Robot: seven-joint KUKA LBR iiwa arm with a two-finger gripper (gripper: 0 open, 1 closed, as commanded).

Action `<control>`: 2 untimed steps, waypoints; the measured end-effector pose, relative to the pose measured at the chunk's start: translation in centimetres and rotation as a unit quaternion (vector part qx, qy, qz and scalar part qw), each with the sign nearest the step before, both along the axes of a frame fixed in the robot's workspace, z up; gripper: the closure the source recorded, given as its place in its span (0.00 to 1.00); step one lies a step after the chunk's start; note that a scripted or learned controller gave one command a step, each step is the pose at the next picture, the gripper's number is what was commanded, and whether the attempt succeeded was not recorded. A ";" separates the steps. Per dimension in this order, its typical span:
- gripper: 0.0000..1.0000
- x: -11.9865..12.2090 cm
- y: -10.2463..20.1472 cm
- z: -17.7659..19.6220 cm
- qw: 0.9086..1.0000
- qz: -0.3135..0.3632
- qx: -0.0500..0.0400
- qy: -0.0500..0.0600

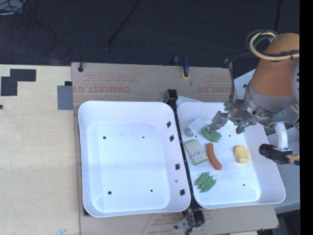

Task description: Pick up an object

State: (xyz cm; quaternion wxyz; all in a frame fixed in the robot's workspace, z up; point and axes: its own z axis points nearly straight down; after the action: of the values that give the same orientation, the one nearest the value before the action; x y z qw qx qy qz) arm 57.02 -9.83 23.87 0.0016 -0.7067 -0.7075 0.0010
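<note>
**Gripper low over right bin, above green item**

Grey arm with orange band (pixel 274 67) enters from right of frame, wrist at upper right. Two-finger gripper (pixel 226 123) sits over upper middle of the right shallow white bin (pixel 266 192); fingers look spread apart, nothing seen between them. One finger tip (pixel 213 127) is just above a small green leafy plastic piece (pixel 213 135), contact unclear. Small grey rounded object (pixel 189 130) lies left of it. Below: a checkered square pad, tan and white (pixel 195 152), an orange sausage-shaped toy (pixel 213 156) beside it, a yellow lumpy block (pixel 241 154) further right, a green ridged toy (pixel 206 181) lower centre of that bin. Left shallow white bin (pixel 90 131) fills frame centre. Both bins rest on brown cardboard sheet (pixel 132 82) over the pale wood worktop (pixel 34 170).
</note>
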 end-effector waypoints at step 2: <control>0.00 -4.1 -3.2 -6.7 1.000 -0.002 -0.002 -0.003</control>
State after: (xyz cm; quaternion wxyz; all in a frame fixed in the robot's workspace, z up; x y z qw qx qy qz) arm 52.90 -13.03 17.12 -0.0015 -0.7078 -0.7064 0.0001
